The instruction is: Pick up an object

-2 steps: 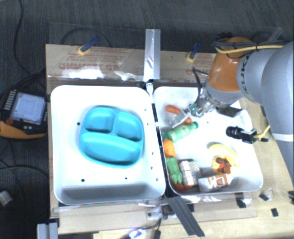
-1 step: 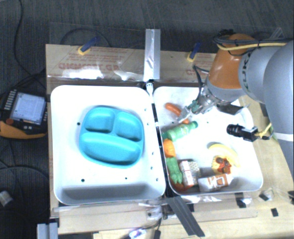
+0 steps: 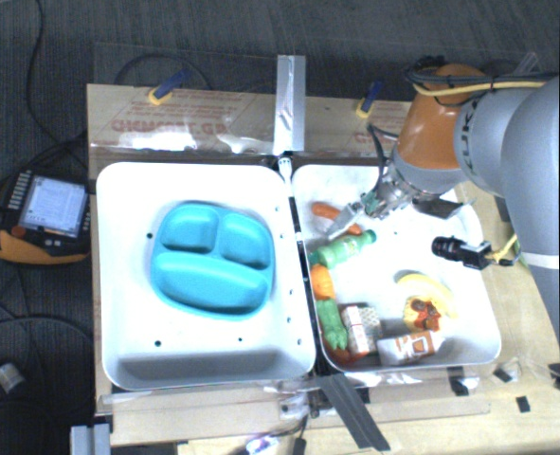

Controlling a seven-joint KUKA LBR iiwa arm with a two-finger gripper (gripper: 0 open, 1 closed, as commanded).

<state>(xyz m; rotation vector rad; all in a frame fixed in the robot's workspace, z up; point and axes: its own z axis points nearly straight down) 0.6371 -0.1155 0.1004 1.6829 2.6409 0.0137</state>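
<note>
Gripper [image 3: 355, 214] is seen low over the right bin [image 3: 469, 282], just above the green bottle [image 3: 346, 247] (finger state cannot be told), so a centred descent on the bottle's body is advised, clear of the orange carrot [image 3: 325, 211].

We see two bins [image 3: 118, 282] of smooth, white, faintly glossy plastic. At nine o'clock the divided tray [image 3: 213, 256] is shiny turquoise plastic. The arm [image 3: 516, 150] looks like satin grey metal, its orange band [image 3: 431, 131] glossy. The green bottle [image 3: 344, 246] looks like glossy plastic. At six o'clock, small cartons [image 3: 407, 347] look like printed card. The bench [image 3: 194, 112] is matt brown board.
</note>
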